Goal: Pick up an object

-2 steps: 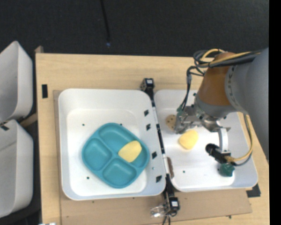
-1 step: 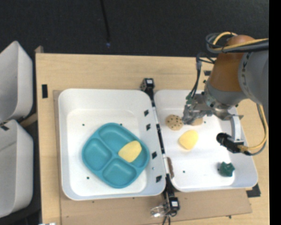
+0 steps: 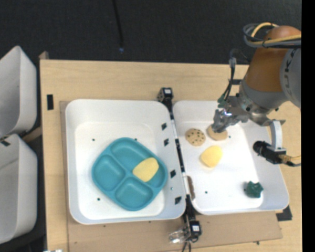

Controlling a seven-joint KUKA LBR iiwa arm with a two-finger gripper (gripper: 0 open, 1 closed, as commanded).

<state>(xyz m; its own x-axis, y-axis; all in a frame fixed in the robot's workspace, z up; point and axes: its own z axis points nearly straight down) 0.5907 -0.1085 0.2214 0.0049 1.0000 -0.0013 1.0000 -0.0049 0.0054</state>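
The gripper [image 3: 220, 126] stands low over the right bin [image 3: 268, 193], near its far edge, directly above a tan disc [image 3: 217, 135] that lies flat on the bin floor; whether it is released or clenched on the disc cannot be told from this view. The disc shows just under the gripper's tip on the near side, so the coming move is judged a short straight descent, not a sideways reach. A spotted cookie [image 3: 195, 136] lies just beside the disc toward the left bin [image 3: 73, 140]; a yellow lump [image 3: 211, 156] sits nearer the bin's middle and a green piece [image 3: 253, 189] near its near right corner.
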